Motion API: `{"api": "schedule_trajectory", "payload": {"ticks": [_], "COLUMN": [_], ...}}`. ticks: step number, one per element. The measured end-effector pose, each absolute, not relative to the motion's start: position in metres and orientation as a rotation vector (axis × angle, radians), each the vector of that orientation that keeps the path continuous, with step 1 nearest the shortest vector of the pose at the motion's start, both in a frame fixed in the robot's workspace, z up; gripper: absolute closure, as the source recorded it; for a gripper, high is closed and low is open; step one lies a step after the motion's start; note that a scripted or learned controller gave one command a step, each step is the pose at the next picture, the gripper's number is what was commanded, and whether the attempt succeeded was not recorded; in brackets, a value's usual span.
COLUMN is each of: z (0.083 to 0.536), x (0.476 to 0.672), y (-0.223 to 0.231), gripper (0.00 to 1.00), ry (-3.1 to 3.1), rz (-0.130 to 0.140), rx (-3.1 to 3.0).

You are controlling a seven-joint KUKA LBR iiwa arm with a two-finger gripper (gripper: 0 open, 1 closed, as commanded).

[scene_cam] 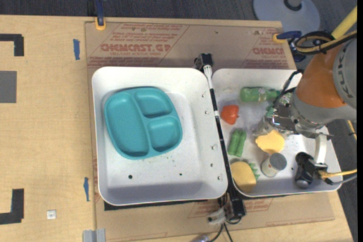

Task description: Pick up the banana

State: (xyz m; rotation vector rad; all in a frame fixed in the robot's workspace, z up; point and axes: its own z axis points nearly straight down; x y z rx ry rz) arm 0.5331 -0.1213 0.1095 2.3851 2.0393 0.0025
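Yellow banana (270,141) lies in right bin (332,181), pincer (279,121) touching just above it; pincer state can't tell.

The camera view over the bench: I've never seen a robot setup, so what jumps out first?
Most striking is the big teal divided tray, lying alone in the left white bin. Next comes the grey arm with its orange band, reaching in from the right over the right bin. Beneath it is a scatter of small toy foods, among them a red piece, green pieces and yellow ones.
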Motion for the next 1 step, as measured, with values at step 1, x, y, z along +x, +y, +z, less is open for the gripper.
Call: {"api": "schedule_trajectory", "payload": {"ticks": [1], "z": [0.1847], "x": [0.5557], "y": [-0.0473], "gripper": [1.0], "ry": [1.842], "rz": [0.001], "rx": [2.545]}}
